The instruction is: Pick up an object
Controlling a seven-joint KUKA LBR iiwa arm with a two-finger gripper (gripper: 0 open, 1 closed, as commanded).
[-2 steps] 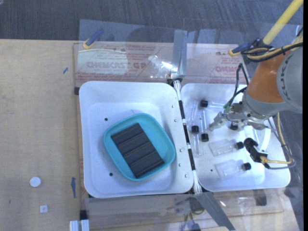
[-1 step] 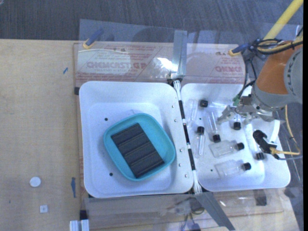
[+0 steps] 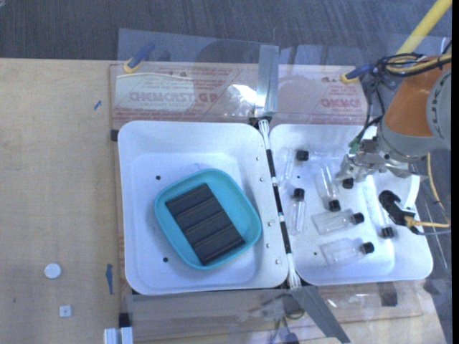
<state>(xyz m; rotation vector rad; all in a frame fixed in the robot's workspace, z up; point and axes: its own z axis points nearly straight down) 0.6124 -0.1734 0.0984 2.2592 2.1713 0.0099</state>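
Camera view: a pale wooden desk [image 3: 57, 156] carries two white bins side by side. The left bin [image 3: 136, 142] holds a teal tray [image 3: 162, 215], set at a slant near the bin's middle. A black ridged block [image 3: 206, 223] lies inside the tray.

The right bin [image 3: 315, 138] holds several clear vials [image 3: 333, 221] with black caps, all lying on their sides and scattered. One vial [image 3: 287, 166] lies near the bin's left wall at the top, another [image 3: 297, 212] below it, also near that wall. Two larger ones lie lower in the bin, the lowest [image 3: 346, 250] towards the front edge. A lone black cap [image 3: 387, 231] lies to the right of them.

The grey arm [image 3: 409, 110] with its orange band reaches in from the right, over the right bin's upper right part. Its claw [image 3: 354, 168] points down and left into that bin, with a small black-capped vial [image 3: 348, 183] just beside its tip. Whether the claw is spread or pressed together cannot be told from this angle, nor whether it touches that vial.

Behind both bins lies a clear sheet [image 3: 193, 95] with red print. A small white disc [image 3: 51, 269] sits on the desk, well left of the bins.
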